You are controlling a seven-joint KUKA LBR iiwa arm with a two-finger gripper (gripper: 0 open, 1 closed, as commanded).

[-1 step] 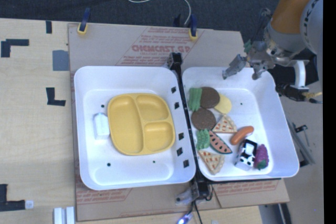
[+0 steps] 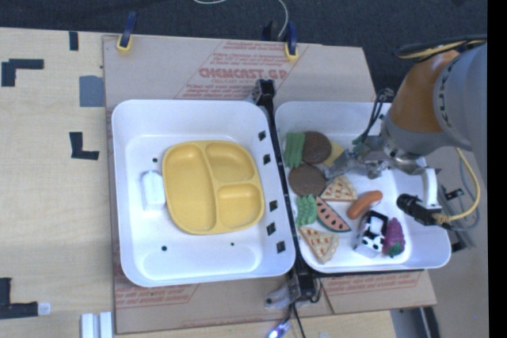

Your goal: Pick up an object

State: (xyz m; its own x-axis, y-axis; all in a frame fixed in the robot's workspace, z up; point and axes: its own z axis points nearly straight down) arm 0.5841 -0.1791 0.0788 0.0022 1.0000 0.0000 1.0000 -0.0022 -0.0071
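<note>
Arm [image 2: 432, 103]: grey with an orange band, reaching in from the right over the right bin.
Left bin [image 2: 131, 131]: holds a yellow divided plate [image 2: 212, 186] and a small white block [image 2: 151, 187] touching its left edge.
Right bin [image 2: 432, 249]: crowded with toy food, all close together.
Gripper [image 2: 352, 158]: low over the upper middle of the right bin; whether it is wide or narrow cannot be told from here, and nothing is seen held.
Likely target: the brown patty [image 2: 316, 146] or the yellow piece [image 2: 336, 150] just left of the gripper.
Other pieces: second patty [image 2: 306, 180], watermelon slice [image 2: 333, 215], sausage [image 2: 364, 204], sandwich wedge [image 2: 320, 242], cow-print block [image 2: 371, 234], purple grapes [image 2: 393, 236].
Doing it well: in my judgement, come straight down on one piece, keep clear of its neighbours, and lift slowly.
</note>
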